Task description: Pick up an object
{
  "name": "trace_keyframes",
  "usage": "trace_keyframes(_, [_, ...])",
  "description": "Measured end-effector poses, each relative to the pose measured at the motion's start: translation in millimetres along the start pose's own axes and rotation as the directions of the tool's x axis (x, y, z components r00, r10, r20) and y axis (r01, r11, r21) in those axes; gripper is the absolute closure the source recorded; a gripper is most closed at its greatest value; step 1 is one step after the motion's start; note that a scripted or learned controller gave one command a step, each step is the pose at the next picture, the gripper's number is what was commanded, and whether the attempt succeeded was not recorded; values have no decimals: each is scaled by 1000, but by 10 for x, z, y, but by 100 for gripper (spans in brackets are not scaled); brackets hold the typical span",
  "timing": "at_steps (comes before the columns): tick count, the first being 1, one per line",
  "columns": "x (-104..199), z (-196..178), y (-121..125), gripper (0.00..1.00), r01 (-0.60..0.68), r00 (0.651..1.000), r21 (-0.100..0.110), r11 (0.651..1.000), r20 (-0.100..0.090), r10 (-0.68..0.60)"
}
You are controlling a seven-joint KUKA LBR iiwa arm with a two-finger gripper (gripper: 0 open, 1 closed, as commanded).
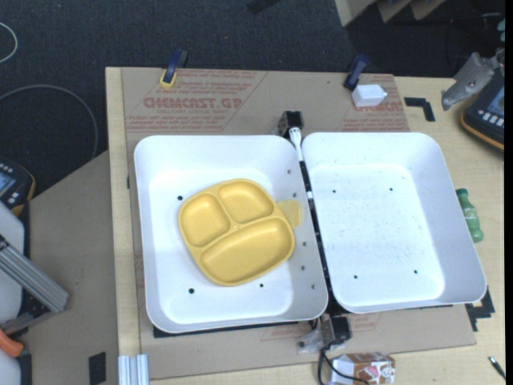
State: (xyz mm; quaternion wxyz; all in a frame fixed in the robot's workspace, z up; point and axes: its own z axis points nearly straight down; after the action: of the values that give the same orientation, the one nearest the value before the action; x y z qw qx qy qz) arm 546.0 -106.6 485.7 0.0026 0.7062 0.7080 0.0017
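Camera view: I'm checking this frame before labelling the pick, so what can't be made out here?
- Yellow divided plate in the left bin: its underside is hidden by its own body.
- Small yellow piece beside the plate: partly tucked under its rim, shape unclear.
- Item at the bottom edge: too small to identify.

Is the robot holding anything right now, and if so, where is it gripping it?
Nothing is held. The yellow divided plate lies flat in the left bin, with nothing gripping it.
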Motion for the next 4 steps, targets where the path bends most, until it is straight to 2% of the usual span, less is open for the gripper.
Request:
trace_keyframes(1, [520, -520, -431, 0, 2, 1000, -1, 1000, -1, -2])
trace_keyframes(2, [1048, -506, -672, 0, 3, 1000, 7, 1000, -3, -3])
trace_keyframes(3, [1021, -609, -654, 100, -1, 1000, 4, 1000, -1, 1])
trace_keyframes(4, [1040, 679, -679, 100, -4, 1000, 21, 1000, -1, 4])
